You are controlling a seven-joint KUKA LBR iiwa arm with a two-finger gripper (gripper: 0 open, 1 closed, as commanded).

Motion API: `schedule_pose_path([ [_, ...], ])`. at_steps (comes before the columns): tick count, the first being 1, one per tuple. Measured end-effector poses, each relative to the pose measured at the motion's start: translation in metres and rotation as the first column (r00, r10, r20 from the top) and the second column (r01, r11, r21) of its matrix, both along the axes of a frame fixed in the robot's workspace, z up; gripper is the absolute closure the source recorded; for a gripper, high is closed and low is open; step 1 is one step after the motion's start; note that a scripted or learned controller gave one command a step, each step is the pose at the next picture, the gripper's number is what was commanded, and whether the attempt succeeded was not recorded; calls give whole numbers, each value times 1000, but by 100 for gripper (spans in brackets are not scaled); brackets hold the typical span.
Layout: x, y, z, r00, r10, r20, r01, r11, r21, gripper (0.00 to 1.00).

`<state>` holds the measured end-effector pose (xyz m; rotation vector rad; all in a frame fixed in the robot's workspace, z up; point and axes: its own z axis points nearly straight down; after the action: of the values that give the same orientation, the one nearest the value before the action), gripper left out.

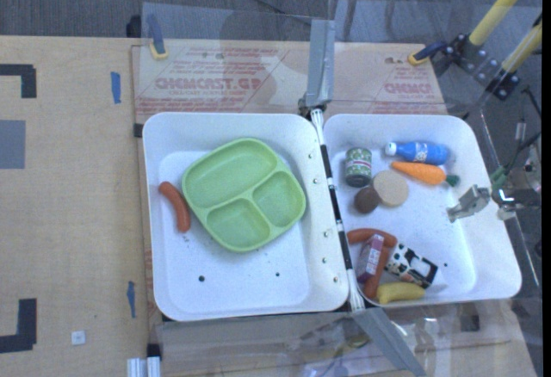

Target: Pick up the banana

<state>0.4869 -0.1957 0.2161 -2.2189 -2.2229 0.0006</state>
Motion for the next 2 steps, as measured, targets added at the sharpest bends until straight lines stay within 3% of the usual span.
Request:
schedule_pose_path([
  [1,-6,28,-130,998,-64,6,64,998,-1,0],
  [2,113,58,-130,999,53,4,-53,999,-1,0],
])
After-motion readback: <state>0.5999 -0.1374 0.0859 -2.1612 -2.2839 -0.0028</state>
